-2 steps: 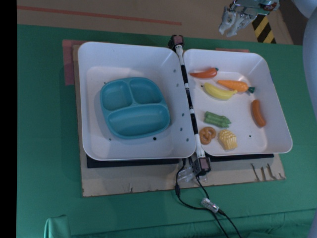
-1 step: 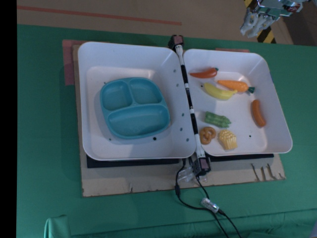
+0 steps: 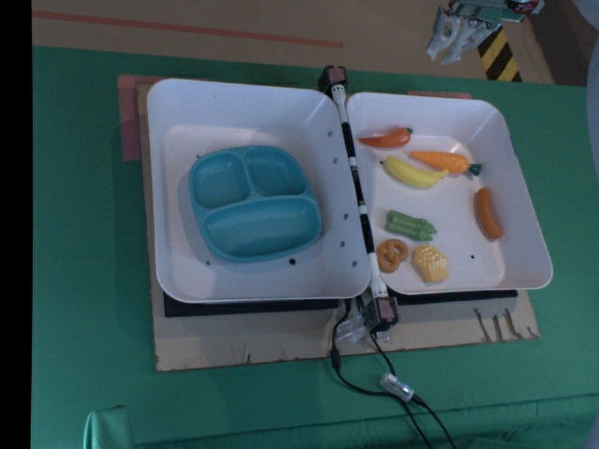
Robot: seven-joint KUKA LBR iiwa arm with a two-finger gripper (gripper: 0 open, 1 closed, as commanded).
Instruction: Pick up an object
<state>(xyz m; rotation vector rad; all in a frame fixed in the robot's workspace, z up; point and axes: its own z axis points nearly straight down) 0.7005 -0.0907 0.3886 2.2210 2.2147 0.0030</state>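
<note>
While the arm hung high, nothing had yet been picked up, and these were the points that mattered:

Gripper: the gripper (image 3: 456, 37) sat at the top right of the view, above the far edge of the bench and well clear of both bins; nothing was between its pale fingers, and how far apart they stood could not be told at that size and angle.

Right bin: the right bin (image 3: 524, 251) held seven toy foods lying loose: a red chili (image 3: 387, 138), a carrot (image 3: 444, 162), a banana (image 3: 414, 172), a sausage (image 3: 487, 213), a green bean pod (image 3: 410, 224), a pretzel (image 3: 392, 253) and a corn piece (image 3: 430, 264).

Left bin: the left bin (image 3: 178, 110) held a teal divided plate (image 3: 255, 202), lying flat.

Crowding risk: the chili, carrot and banana lay close together, so a descent there would likely nudge a neighbour or close on two at once.

Shape risk: the foods looked small, smooth and rounded, so they might squirt out of a closing grip.

Wall risk: the sausage lay near the right wall and the pretzel near the divider, where a finger could strike the rim.

Safest guess: the bean pod, lying more apart, seemed easiest.
</note>
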